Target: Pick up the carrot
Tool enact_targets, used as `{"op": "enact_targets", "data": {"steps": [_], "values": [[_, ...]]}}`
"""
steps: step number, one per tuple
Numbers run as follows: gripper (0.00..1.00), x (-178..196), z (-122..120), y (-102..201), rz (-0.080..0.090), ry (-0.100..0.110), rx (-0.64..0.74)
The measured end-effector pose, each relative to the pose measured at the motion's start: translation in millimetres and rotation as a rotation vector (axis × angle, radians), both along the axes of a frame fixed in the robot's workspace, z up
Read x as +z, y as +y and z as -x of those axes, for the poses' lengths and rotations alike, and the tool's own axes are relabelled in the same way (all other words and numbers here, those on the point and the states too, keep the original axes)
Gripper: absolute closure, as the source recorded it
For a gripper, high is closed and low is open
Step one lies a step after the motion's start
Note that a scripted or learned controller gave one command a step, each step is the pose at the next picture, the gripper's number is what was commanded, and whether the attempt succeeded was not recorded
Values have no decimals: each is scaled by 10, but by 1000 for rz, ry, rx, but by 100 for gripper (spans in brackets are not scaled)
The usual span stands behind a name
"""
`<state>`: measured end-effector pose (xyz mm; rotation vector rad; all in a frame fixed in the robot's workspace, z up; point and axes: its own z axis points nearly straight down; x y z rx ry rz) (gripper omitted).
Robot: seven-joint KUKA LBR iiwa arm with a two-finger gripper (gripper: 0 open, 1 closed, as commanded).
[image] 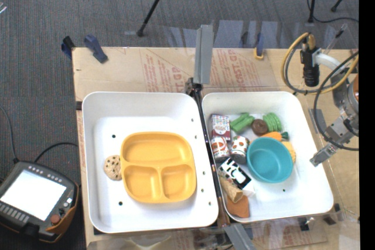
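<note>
The carrot (271,136) is a small orange piece with a green tip. It lies in the right bin (310,190), tucked against the far rim of a teal bowl (269,160) that hides part of it. My gripper (326,149) hangs at the right edge of the view, just outside that bin's right wall, right of the carrot and apart from it. Nothing shows in its grasp.
Around the carrot lie green toy vegetables (241,122), a brown donut (259,125), small cans (220,126), a black-and-white carton (234,173) and a cone (232,190). The left bin (99,126) holds a yellow divided plate (158,165) and a cookie (112,167). Cables (304,61) loop at the back right.
</note>
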<state>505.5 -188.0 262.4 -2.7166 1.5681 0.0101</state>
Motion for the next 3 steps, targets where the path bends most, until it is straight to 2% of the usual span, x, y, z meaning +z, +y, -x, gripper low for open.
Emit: {"op": "enact_targets", "data": {"steps": [1,2,3], "values": [[100,381,-794,-127,-1,-5,271],[100,-261,-92,5,-2,-2,663],[100,967,-247,-212,4,-12,852]]}}
